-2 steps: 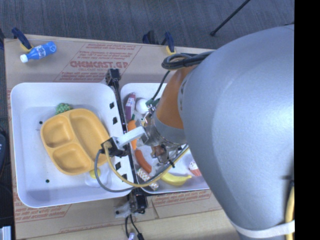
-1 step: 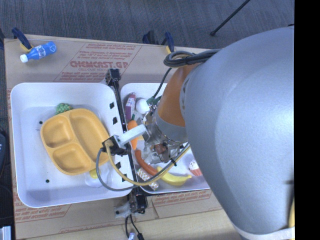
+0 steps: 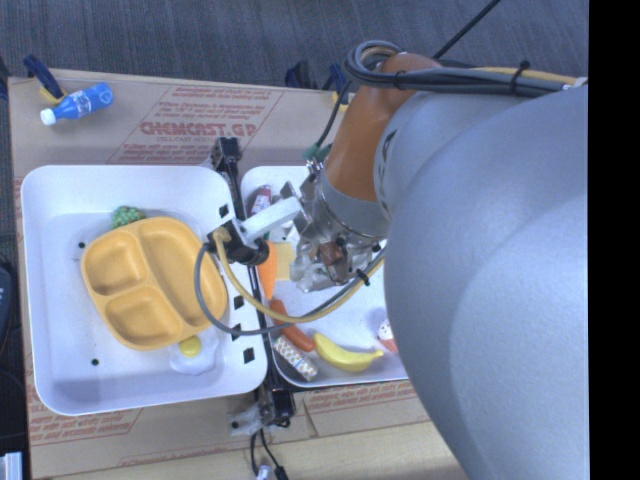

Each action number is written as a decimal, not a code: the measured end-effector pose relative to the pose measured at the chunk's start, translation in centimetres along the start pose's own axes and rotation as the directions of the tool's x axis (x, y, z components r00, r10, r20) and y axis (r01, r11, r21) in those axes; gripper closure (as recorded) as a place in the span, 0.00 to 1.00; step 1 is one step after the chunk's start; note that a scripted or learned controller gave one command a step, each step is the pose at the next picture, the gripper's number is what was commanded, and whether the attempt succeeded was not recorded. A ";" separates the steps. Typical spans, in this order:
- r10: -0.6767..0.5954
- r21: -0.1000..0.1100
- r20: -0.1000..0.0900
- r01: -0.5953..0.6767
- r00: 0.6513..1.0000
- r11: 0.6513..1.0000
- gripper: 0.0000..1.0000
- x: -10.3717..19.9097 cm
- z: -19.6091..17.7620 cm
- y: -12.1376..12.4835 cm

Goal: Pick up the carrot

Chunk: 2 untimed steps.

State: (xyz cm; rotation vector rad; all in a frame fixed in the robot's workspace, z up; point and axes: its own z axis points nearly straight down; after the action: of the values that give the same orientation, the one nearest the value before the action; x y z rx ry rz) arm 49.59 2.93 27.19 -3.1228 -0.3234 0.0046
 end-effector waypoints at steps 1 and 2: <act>0.000 0.002 0.004 0.000 1.000 1.000 1.00 -0.9 8.2 -2.3; 0.000 0.001 0.001 0.000 1.000 1.000 1.00 -2.7 0.0 3.3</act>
State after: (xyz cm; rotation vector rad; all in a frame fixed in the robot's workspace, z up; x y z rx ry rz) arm 47.62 -0.83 27.23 -3.1217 -0.3229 0.0060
